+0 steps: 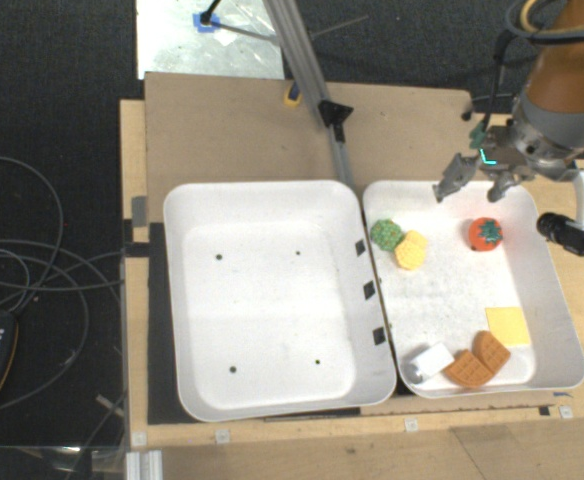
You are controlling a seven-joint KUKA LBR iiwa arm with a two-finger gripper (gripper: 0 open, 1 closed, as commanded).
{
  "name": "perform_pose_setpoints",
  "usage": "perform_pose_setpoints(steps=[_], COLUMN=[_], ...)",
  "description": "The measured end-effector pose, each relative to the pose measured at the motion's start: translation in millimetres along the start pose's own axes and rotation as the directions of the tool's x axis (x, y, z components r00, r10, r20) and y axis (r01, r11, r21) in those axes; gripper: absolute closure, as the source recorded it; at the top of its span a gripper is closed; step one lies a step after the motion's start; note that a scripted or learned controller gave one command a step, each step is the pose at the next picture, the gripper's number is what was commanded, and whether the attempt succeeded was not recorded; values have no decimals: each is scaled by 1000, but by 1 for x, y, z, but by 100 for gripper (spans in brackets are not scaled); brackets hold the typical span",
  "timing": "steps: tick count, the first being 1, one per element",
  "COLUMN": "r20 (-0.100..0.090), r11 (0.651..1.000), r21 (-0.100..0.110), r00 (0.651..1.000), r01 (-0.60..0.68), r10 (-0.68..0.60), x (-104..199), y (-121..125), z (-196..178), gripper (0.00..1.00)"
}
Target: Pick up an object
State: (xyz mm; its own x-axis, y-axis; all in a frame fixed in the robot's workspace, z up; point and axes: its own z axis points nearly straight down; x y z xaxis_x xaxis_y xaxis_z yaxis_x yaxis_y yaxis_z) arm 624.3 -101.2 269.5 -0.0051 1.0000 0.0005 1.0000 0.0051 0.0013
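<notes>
The right bin [552, 298] holds a red tomato [484, 234] near its far edge, a green broccoli piece [386, 234] touching a yellow corn-like piece [411, 251], a flat yellow cheese slice [508, 325], two brown waffle cookies [477, 360] and a small white block [430, 361] at the near edge. My gripper [477, 180] hangs over the far edge of the right bin, just above and left of the tomato. Its two fingers are spread apart and nothing sits between them.
The left bin [262, 298] lies beside the right one, joined by black clips along the shared wall. A grey pole [307, 63] slants across the back of the bench. Cables and a pendant lie on the floor to the left.
</notes>
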Motion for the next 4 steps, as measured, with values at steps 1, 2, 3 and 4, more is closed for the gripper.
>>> perform_pose_setpoints(steps=[1,2,3,4], r20=[1,0,0,0], r11=[1000,1000,1000,1000], r21=[4,6,5,-3], r00=[1000,1000,1000,1000], r01=[-5,-4,-4,-4], r10=[5,4,4,4], x=[-6,-5,-2,-2], y=[-1,5,4,6], z=[43,103,145,131], gripper=[0,0,0,100])
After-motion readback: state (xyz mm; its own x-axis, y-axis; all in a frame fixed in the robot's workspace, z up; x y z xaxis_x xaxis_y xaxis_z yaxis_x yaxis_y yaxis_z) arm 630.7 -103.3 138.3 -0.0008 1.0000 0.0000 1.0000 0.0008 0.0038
